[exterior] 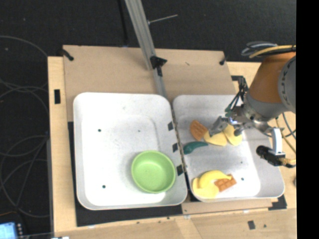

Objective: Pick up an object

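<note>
Black flooring is surrounding the tan table [119, 68], which is carrying two shallow white bins side by side. A green bowl [153, 171] is sitting in the left bin [99, 113]; the right bin [249, 178] is holding the clutter. The arm [269, 86] is reaching in from the right and its gripper [227, 126] is hovering low over a pale yellow piece [219, 139], with an orange piece [198, 130] just beside it and a teal-handled item [194, 146] near the bin's left wall. Another yellow object with an orange part [214, 184] is lying near the front wall, well apart. The jaws are looking spread on either side of the pale yellow piece, though the blur is making this uncertain; nothing is being gripped. Doing this well probably means centring over that piece, keeping clear of the orange neighbour, descending fully, then closing before lifting straight up.
</note>
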`<action>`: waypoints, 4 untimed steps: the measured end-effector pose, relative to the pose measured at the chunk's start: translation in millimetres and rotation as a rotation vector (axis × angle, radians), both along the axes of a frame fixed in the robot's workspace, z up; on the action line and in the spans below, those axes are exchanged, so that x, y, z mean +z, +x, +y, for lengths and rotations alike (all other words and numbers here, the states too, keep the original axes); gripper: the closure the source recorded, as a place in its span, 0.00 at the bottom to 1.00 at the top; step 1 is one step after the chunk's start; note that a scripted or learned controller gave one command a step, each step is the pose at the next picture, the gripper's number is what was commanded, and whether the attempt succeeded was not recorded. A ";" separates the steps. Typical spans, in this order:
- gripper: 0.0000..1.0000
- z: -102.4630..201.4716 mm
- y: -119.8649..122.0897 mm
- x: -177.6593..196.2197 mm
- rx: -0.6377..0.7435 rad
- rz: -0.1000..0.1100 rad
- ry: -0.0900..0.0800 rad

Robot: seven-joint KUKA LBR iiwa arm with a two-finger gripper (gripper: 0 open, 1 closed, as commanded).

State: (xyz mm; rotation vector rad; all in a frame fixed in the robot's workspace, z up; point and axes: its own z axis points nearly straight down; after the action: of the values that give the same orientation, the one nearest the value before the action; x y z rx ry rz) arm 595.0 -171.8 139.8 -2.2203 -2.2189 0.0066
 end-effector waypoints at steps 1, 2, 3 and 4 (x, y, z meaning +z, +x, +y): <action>0.00 -1.3 1.4 -37.9 0.000 -0.009 -0.002; 1.00 -2.3 3.0 -24.5 -0.003 -0.014 -0.001; 1.00 4.7 4.3 22.8 0.004 -0.011 0.000; 1.00 3.4 -4.1 79.4 0.003 -0.012 -0.001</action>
State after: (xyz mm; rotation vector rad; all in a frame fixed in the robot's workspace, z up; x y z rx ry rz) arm 590.9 -168.4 219.2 -2.2230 -2.2288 -0.0064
